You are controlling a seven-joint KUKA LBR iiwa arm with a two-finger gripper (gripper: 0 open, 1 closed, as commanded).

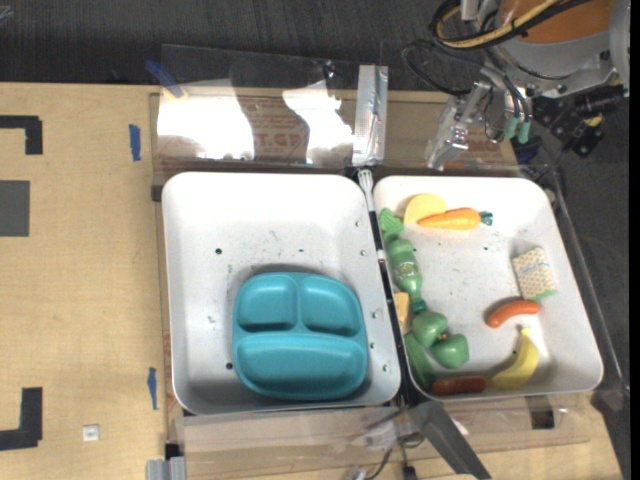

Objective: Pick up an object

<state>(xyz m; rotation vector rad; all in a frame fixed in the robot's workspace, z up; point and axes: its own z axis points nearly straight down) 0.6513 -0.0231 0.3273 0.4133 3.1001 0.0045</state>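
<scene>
Right bin [570,268] holds the candidates. Up top, an orange carrot [452,219] lies flat, green tip pointing right, touching a yellow lemon piece [422,207] behind it. Down the left wall runs a line of green vegetables [402,260], ending in two green peppers [440,340]. A pale speckled sponge-like block [533,271] sits by the right wall, an orange-red sausage [511,312] just below it, then a curved yellow banana [520,359] and a small red piece [459,385] at the front edge.

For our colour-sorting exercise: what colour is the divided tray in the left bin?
Teal, a blue-green; the tray shows best in the camera view.
</scene>
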